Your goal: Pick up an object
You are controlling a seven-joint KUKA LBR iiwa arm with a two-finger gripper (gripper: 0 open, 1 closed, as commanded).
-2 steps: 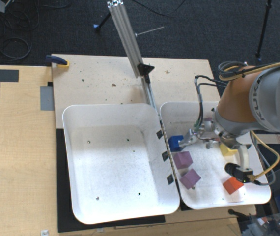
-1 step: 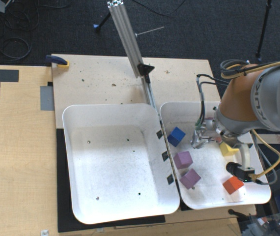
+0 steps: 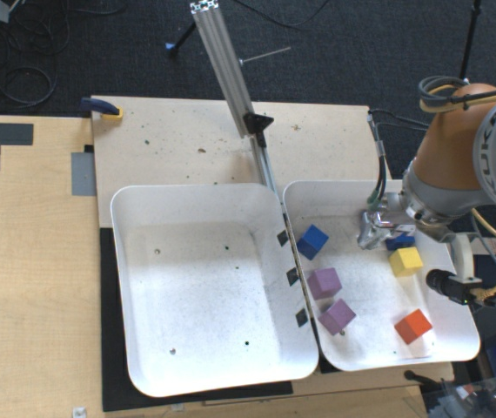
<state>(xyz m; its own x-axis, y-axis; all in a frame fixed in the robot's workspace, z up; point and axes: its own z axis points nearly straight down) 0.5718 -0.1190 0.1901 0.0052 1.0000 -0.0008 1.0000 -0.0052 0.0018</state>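
Reaching in from the right, the gripper is seen low over the right bin, near its back half; whether it is open or closed cannot be told. Just right of it a dark blue block is seen, partly hidden, touching a yellow cube. A blue cube lies to the left by the divide between the bins, with two purple cubes in front of it, and an orange-red cube near the front right corner. The left bin is speckled with dark flecks. Both bins are borne by a pale bench, across which a slanted aluminium bar is set. Dark carpet with cables is seen beyond, and a light wooden panel at the left.
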